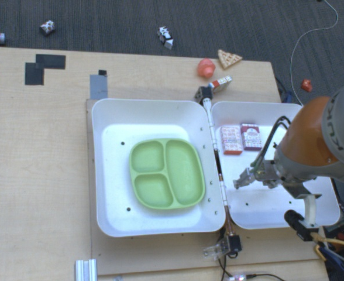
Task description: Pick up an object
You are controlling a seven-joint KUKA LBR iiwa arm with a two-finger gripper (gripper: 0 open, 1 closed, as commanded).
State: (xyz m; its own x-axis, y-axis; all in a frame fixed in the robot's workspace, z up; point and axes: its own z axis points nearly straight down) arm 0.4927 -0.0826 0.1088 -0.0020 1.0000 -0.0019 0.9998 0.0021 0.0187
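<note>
Two small red-and-white boxes lie side by side at the far end of the right bin (330, 212): one box (231, 140) on the left, the other box (251, 136) on the right. A green divided plate (167, 173) rests in the middle of the left bin (110, 157). My gripper (244, 180) hangs low over the right bin's floor, near its left wall and a little nearer the camera than the boxes. Nothing shows in its grasp. The grey arm with its orange band (306, 142) covers the bin's right side.
Beyond the bins on the bench lie a red ball (206, 68), a pizza-slice toy (229, 58) and a small red-tipped item (222, 82). Black tape patches (43, 68) mark the bench's left. Cables and clamps (227, 247) sit at the near edge.
</note>
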